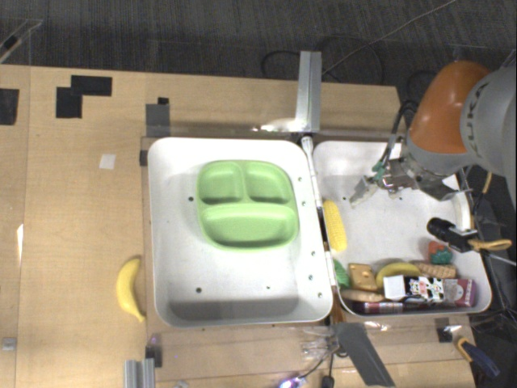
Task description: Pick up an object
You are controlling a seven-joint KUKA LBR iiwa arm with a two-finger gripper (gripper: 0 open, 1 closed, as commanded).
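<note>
Above right bin [404, 225], tool [367, 186], corn [334, 225] nearby

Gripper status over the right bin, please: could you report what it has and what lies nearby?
Gripper above right bin, nothing held. Corn cob at the bin's left wall, untouched. Other items piled along the near edge.

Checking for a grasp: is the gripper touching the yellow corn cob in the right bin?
Apart. The camera view shows bare white bin floor between the gripper and the yellow corn cob by the left wall.
</note>
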